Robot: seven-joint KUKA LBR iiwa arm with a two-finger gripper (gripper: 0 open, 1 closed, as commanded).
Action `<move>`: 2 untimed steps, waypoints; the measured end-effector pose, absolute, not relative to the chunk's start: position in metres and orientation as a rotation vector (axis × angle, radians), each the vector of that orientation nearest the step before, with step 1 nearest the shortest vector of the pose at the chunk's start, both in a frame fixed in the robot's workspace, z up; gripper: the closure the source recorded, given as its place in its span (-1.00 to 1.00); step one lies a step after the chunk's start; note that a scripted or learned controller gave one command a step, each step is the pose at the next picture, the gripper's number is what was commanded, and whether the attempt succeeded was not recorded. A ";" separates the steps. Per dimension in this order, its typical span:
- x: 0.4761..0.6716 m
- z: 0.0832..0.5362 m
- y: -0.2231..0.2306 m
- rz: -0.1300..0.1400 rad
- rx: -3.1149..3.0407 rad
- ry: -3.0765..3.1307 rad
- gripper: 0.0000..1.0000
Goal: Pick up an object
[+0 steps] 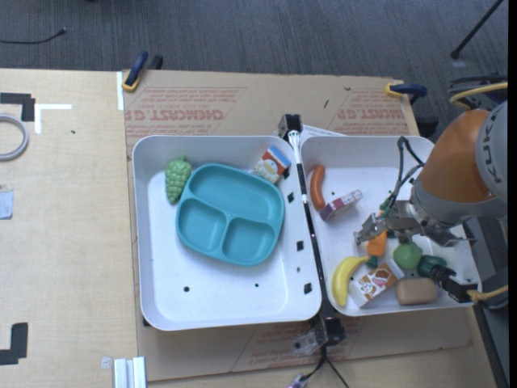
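Observation:
In the right bin point(355, 148) my gripper point(372, 233) hangs low over the middle of the floor, reaching in from the right under the grey and orange arm point(460, 172). A small orange piece point(376, 246) lies right beneath the gripper's tip; whether they touch is unclear. Around it lie a green round fruit point(408, 255), a yellow banana point(346, 277), a small printed carton point(375, 284), a tan bread-like lump point(417, 291), a purple and white box point(340, 204) and a red sausage point(317, 186).
The left bin point(153, 273) holds a teal divided plate point(230, 213), green grapes point(177, 179) and a small packet point(271, 166). A black divider edge point(304, 217) separates the bins. Cables point(485, 296) run at the right bin's far corner.

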State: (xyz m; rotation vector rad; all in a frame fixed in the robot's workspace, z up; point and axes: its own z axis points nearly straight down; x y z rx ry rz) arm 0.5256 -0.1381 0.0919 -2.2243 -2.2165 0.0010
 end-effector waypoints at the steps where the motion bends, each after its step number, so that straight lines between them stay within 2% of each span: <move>1: 0.526 0.102 -0.138 -0.001 -2.230 -2.213 1.00; 2: 0.513 0.239 -0.106 0.000 -2.220 -2.225 1.00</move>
